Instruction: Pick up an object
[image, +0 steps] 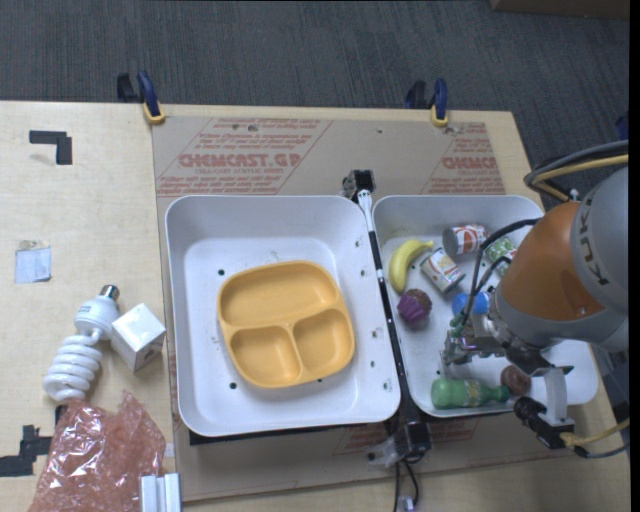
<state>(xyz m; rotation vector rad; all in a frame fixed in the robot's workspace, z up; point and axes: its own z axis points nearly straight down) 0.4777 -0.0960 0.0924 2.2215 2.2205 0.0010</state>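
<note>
Low over the right bin (560, 212), the gripper (466, 348) is seen near the bin's front, just above a green bottle-shaped toy (468, 393) that lies on its side along the front wall. Whether anything is being clasped cannot be told — the wrist and cabling hide the tips.

The green toy is judged the nearest candidate. It looks like light, rigid plastic with a smooth, rounded body, so some slip is to be expected; a grasp across its narrow width at mid-length would be steadier than one at either end. The front wall is close beside it, which leaves little room on that side.

Other pieces are spread through the same bin: a yellow banana (405, 262) toward the back, a purple round object (415, 307) near the left wall, and a small can (464, 240) by the back — all likely light and hard. A yellow divided plate (286, 323) is held in the left bin (190, 330).
</note>
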